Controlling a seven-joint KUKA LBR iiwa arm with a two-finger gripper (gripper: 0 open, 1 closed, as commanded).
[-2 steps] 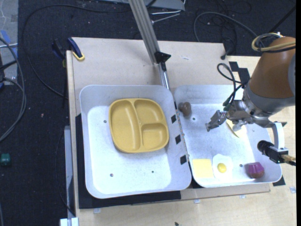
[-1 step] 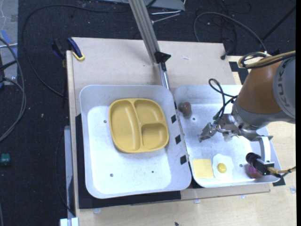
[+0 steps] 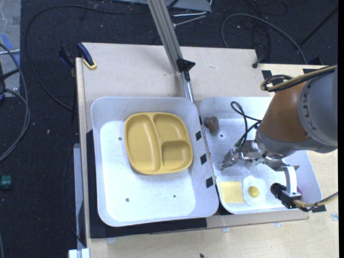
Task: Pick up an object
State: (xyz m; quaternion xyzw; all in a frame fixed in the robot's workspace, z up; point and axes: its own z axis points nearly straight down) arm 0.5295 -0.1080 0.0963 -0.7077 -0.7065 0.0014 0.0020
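This is a robotics lab, not a home or kitchen. A plain wooden bench (image 3: 134, 69) bearing two shallow white bins (image 3: 107, 160) stands on dark carpet (image 3: 43, 36), where black cables (image 3: 32, 95) trail loose at nine and twelve o'clock. A metal mounting pole (image 3: 166, 28) slants in from twelve o'clock, and a grey and orange industrial arm (image 3: 301, 114) enters at three o'clock.

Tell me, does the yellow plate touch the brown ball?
Apart. The camera view shows the yellow plate in the left bin and the brown ball in the right bin.
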